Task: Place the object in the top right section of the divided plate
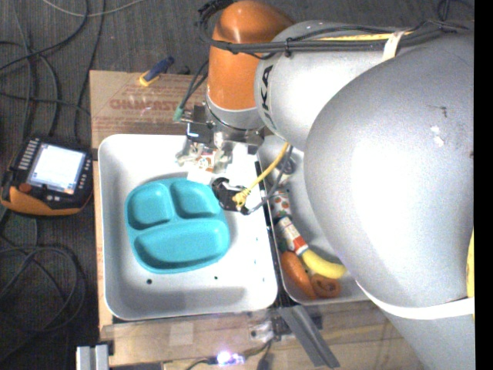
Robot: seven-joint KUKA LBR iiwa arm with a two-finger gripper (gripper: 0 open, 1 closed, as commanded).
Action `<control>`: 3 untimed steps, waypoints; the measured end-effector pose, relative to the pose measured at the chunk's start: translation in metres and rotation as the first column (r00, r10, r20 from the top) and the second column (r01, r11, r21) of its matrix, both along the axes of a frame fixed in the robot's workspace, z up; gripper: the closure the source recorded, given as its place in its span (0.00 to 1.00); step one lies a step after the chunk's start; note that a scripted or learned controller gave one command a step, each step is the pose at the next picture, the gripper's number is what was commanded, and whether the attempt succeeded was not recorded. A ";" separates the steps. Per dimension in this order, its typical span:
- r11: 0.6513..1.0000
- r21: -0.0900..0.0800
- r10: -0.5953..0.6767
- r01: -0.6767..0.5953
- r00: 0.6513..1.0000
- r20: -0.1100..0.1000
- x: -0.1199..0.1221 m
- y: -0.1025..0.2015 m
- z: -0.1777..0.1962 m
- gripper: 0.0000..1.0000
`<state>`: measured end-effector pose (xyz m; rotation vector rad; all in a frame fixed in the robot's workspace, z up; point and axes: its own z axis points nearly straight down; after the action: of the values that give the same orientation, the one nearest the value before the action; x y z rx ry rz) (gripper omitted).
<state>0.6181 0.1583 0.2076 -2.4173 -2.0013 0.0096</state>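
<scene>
Overhead slanted view of the desk (177,331) with two shallow white bins side by side. The left bin (123,284) holds a teal divided plate (179,226), lying flat near the bin's middle, with two small sections on its far side and one large section on its near side. The plate's top right section (194,199) lies closest to the hand (204,154), which hangs over the far part of the left bin, just beyond that section's rim. Whether the hand is wide, narrow or holding anything cannot be told, since pale parts crowd together there. The grey arm (385,168), with its orange band (239,56), covers most of the right bin (279,272). In the part of that bin that shows lie a yellow banana (323,267), touching a brown-orange item (304,282), and a small bottle-like item (289,233) beside them. Which of these is the object to be placed cannot be told. A cardboard sheet (139,106) lies behind the left bin, and a teach pendant (50,172) with a lit screen rests on the floor to the left.
</scene>
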 end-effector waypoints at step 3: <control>0.979 -0.003 -0.205 0.205 0.979 0.002 -0.020 0.003 -0.004 0.00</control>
<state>0.5983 0.1613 0.2041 -2.6136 -1.7431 0.0102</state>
